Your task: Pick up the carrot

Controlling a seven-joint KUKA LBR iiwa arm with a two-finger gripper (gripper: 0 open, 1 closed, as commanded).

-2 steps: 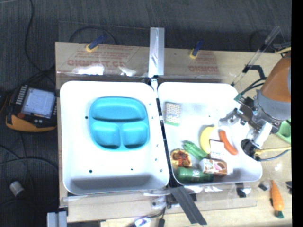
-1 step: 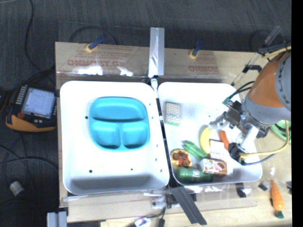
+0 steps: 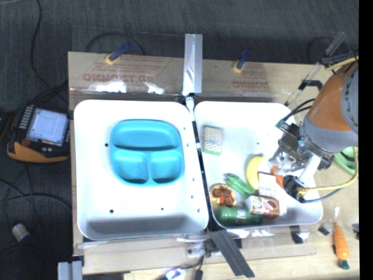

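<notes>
Reaching in from the right, the grey arm [image 3: 335, 112] with its orange band sets its gripper [image 3: 285, 171] low over the right part of the right bin [image 3: 245, 112]. Gripper state: cannot be told, since the wrist body and cabling hide the tips from above; an orange patch shows at the tool's near end, but whether it is an item or part of the tool is unclear. Just left of the gripper, a yellow banana [image 3: 254, 169] lies curved on the bin floor. Near it, toward the near left: a small green vegetable [image 3: 238, 183], a mixed brown-and-red food item [image 3: 222, 195], and a dark green cucumber [image 3: 240, 216] along the near wall. A small white carton [image 3: 263, 204] with a red picture sits touching the cucumber's right end, directly below the tool. A pale sponge-like block [image 3: 213, 139] rests apart in the far left corner of the same bin. Left bin [image 3: 93, 156]: one blue divided tray [image 3: 147, 150], centred. Task item: the carrot [image 3: 340, 244], orange with a green tip, lies outside both bins on the bench [image 3: 274, 74], at the near right corner, well apart from the gripper. A handheld pendant [image 3: 41, 130] with a lit screen rests on the floor at far left.
</notes>
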